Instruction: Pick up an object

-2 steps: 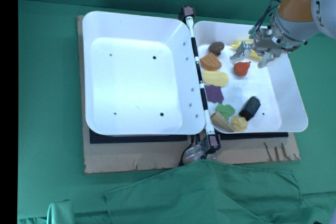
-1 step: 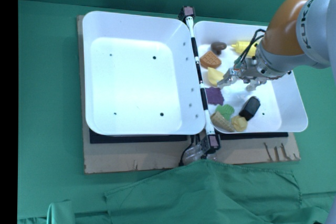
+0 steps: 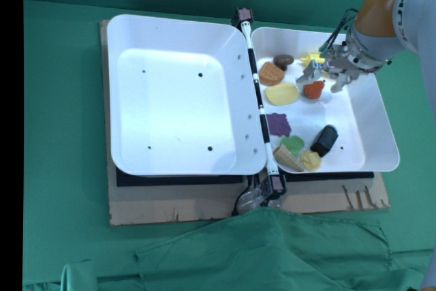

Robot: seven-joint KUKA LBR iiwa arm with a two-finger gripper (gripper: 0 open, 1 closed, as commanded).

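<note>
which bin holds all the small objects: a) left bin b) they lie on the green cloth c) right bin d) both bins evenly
c, the purple piece, yellow piece, black piece and the others all lie in the right bin, the one the gripper hangs over.
</note>
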